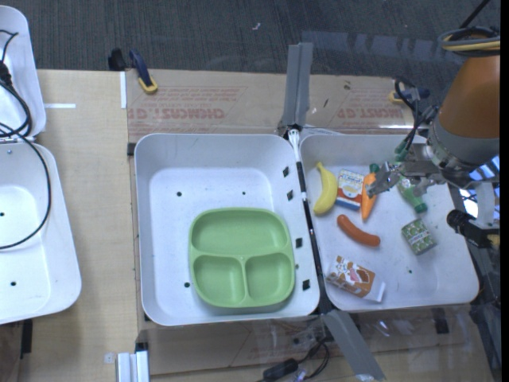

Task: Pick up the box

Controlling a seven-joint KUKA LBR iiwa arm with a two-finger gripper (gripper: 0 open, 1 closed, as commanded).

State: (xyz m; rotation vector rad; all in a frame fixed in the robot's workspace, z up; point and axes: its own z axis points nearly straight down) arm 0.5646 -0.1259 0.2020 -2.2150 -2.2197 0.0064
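Within the right bin [469, 289], the gripper [387, 178] hangs low over the upper middle of the floor, reaching in from the right on the grey arm [469, 110] with its orange band. How far its fingers stand apart cannot be told: the metal parts at the wrist blur together against the items beneath, and no object is seen held between them. The box [348, 189], a small white carton with blue and orange print, lies flat on the bin floor just to the left of the gripper and slightly lower in the view, apart from it. A banana [324, 189] lies just beside the box on its left, close to the wall shared with the left bin [151, 213]. An orange carrot [367, 197] stands between the box and the gripper, touching or nearly touching the box's right edge. A red sausage [359, 231] lies below the box. A green bottle-like item [414, 195] sits just right of the gripper, and a small green-and-white cube [418, 236] lies further down on the right. A brown-and-white carton [354, 278] rests near the front wall. The left bin holds a green three-compartment plate [241, 257] toward its front.
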